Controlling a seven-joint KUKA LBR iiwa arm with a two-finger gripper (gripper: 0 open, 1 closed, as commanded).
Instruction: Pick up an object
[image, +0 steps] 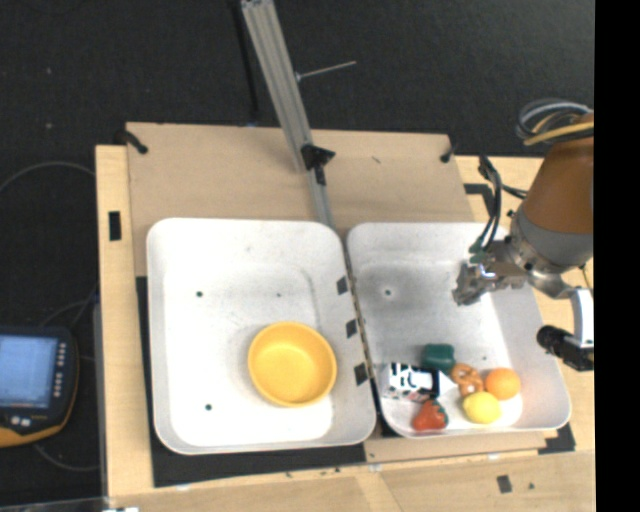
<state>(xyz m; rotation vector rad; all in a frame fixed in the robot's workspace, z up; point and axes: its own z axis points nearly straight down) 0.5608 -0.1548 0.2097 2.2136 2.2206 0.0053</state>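
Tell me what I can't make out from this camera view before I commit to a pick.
- Gripper, camera view: too small and blurred to judge its finger spacing.
- Black-and-white item: too blurred to identify.
- Small orange-brown piece between the green block and the orange: too small to identify.

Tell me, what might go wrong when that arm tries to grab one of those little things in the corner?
The small items are crowded in the near corner of the right bin: the orange, lemon, strawberry and green block sit nearly touching, so the pincer may nudge neighbours or catch two. They also lie close to the bin's sloped wall, which could block a finger. Round fruit may simply roll away.
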